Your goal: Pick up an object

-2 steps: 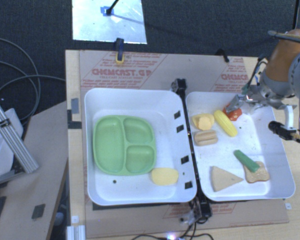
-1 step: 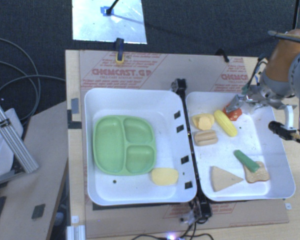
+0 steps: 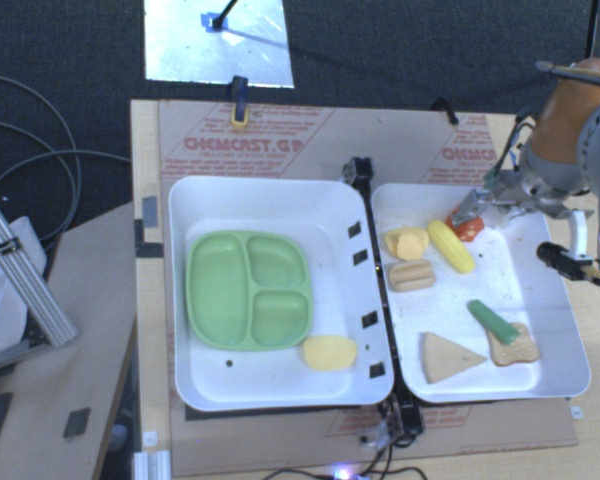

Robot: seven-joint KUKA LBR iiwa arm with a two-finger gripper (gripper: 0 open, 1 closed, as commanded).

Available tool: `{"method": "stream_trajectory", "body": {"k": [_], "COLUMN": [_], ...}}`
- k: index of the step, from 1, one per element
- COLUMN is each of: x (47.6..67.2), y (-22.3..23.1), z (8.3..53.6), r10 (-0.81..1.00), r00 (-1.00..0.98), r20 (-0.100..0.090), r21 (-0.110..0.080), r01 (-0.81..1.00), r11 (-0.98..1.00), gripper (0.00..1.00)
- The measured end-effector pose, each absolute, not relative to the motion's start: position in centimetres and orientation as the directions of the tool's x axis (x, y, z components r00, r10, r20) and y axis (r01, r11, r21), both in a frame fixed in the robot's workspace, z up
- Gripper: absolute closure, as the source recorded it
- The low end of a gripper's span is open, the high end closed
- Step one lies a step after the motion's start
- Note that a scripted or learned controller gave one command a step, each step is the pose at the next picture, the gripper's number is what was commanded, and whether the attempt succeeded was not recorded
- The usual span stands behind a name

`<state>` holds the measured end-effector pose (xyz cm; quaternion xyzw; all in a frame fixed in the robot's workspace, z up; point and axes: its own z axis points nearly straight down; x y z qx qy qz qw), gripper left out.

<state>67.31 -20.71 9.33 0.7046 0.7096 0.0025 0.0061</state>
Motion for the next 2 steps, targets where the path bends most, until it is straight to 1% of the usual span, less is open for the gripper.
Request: {"method": "stream_trajectory", "body": {"k": [2], "x": [67.31], "y": [-20.71], "z": [9.33], "r10": [1.0], "r00": [-0.007], "r20": [-0.005], "r21": [0.012], "r01": [1.0], "r11": [0.007], "gripper": [0.0]}}
